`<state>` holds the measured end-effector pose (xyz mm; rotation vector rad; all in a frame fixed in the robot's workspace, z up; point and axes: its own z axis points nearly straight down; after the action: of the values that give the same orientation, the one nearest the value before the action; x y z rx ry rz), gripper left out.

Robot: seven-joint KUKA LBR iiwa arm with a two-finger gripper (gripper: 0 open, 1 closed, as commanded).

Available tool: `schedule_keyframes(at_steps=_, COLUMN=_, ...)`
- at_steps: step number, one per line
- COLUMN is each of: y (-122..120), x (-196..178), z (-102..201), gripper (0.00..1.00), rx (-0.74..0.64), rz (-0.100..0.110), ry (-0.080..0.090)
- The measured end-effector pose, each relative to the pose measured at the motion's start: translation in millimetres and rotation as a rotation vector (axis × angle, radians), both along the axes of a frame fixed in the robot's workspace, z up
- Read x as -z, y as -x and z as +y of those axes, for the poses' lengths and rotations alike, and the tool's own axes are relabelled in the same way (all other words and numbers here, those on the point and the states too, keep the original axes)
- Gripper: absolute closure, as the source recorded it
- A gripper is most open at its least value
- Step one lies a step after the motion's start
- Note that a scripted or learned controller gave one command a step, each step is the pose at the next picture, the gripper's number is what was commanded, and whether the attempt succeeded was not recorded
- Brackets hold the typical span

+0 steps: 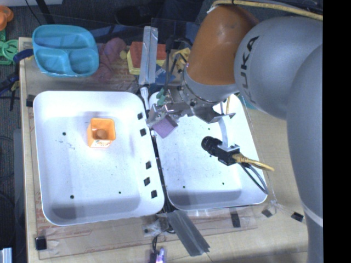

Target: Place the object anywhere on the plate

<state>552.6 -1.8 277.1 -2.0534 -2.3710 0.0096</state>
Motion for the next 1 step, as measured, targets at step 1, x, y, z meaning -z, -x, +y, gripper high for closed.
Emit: schedule_keyframes(at_steps=1, y=-103.2, x=66.2, z=53.0, gripper=1.0, rx=-0.099, rz=0.001, ry=-0.001)
